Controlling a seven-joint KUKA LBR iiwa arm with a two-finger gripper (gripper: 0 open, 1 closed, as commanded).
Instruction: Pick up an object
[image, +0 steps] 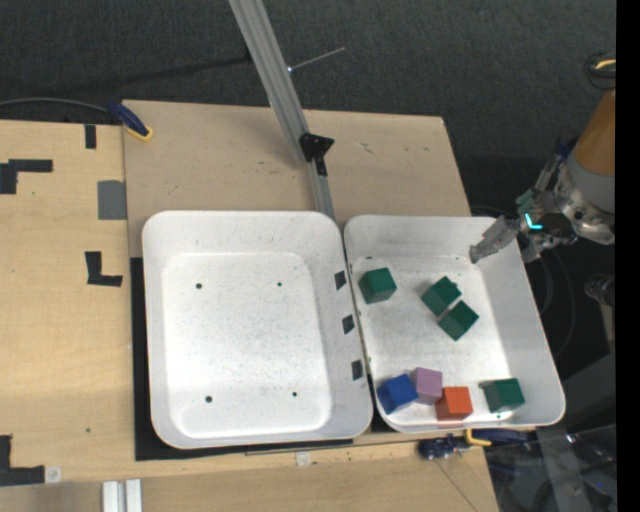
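text: none legible | labels: none | brands: none | numbers: none | signs: none

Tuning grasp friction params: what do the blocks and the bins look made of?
Blocks, e.g. the orange block and blue block: matte, solid colour, no glare; possibly foam or painted wood, the view leaves it open.
Right bin and left bin: smooth white with rounded moulded rims and a soft sheen, likely plastic; dark specks on the floors look like scuffs.
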